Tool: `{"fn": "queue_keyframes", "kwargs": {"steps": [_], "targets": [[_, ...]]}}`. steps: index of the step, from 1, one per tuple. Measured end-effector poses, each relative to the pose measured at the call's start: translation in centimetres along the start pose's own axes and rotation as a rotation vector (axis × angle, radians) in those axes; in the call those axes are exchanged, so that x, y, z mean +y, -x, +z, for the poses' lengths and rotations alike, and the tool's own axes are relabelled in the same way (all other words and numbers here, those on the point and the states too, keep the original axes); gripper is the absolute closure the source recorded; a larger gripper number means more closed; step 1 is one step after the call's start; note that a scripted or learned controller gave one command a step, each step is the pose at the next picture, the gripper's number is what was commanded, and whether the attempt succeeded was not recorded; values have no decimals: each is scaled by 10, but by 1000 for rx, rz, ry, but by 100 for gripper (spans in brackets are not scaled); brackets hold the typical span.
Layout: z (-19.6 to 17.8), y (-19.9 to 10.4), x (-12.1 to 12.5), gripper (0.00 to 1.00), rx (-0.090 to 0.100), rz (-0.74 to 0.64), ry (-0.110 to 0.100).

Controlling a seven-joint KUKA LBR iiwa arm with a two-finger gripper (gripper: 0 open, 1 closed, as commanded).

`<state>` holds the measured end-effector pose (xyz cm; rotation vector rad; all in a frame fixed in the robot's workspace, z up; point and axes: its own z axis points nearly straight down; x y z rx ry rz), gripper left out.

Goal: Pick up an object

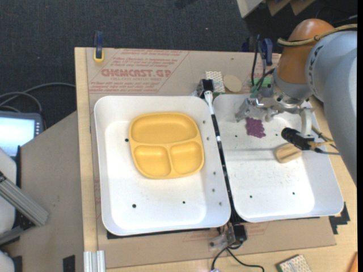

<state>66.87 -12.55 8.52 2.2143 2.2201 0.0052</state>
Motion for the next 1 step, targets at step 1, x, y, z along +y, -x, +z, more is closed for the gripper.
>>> {"fn": "queue_keyframes", "kwargs": {"steps": [1], "targets": [[0, 89, -27, 0, 1, 8, -6]]}}
